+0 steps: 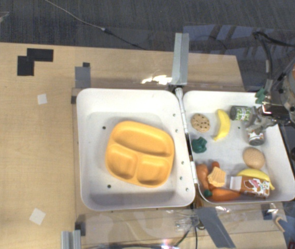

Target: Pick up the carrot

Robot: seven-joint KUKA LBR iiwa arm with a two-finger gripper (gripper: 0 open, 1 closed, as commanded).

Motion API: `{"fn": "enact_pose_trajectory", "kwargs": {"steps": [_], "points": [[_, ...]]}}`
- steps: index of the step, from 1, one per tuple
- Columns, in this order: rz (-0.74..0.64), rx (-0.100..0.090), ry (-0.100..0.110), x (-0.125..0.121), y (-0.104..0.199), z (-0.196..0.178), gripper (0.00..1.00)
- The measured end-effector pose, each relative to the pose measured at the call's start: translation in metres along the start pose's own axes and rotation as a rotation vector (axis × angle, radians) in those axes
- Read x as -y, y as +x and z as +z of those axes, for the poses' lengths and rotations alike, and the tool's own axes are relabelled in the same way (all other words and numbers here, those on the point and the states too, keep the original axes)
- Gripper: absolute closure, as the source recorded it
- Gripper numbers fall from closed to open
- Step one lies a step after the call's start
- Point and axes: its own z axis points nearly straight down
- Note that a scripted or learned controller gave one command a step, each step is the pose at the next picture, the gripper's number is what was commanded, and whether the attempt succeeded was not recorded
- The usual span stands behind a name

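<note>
The smooth, tapered orange carrot [224, 194] is lying at the right bin's [287, 154] front edge, beside a carton [250, 185]. The metallic hand [256, 134] is hovering well apart near a curved yellow banana [221, 124]; its finger state is impossible to tell.

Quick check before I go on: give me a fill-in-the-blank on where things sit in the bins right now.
1. The yellow divided tray lies in the ____ bin.
2. The carrot lies in the right bin, near its ____ edge in the camera view.
3. The cookie sits just to the camera-left of the ____.
4. The hand hangs over the ____ bin.

Missing words: left; bottom; banana; right
</note>
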Motion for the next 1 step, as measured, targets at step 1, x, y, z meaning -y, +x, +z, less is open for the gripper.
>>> {"fn": "enact_pose_trajectory", "kwargs": {"steps": [1], "points": [[-0.187,0.003,0.016,-0.0533,-0.1379,0.0672,1.0]]}}
